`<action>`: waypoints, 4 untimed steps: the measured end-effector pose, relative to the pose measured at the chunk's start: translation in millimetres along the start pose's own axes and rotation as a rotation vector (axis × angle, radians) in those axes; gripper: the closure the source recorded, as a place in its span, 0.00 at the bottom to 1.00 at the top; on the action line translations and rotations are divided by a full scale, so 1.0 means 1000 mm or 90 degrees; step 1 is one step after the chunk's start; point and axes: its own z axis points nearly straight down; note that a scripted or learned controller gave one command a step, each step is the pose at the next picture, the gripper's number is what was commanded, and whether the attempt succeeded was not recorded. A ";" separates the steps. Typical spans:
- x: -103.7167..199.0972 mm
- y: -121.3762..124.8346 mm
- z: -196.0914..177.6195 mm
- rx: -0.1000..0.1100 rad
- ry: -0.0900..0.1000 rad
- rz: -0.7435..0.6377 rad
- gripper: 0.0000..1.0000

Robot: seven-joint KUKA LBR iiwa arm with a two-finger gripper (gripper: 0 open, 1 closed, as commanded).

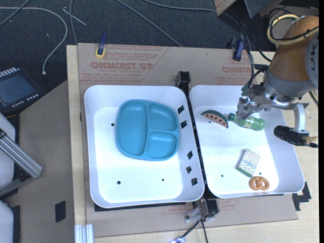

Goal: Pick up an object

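Gripper [246, 110] is down in the right bin [283, 178] at upper right of frame, right over the green bottle [251, 121], whether its fingers are spread or pinching I cannot tell, so the lift looks not yet done.

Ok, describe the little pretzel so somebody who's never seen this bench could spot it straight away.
Start at the right-hand white bin, the one the arm reaches into. Go to its near corner, by the front rim, just below a small patterned packet. The pretzel is the orange-brown twisted knot there, the only looped thing in that bin, well away from the watermelon slice and green bottle.
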 end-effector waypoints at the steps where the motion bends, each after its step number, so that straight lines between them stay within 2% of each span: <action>1: 0.000 0.002 -0.047 -0.001 0.000 0.000 1.00; 2: 0.057 -0.015 -0.053 0.004 0.002 -0.002 1.00; 3: 0.101 -0.026 -0.052 0.005 0.002 -0.002 1.00; 4: 0.144 -0.049 -0.057 0.005 0.002 -0.003 1.00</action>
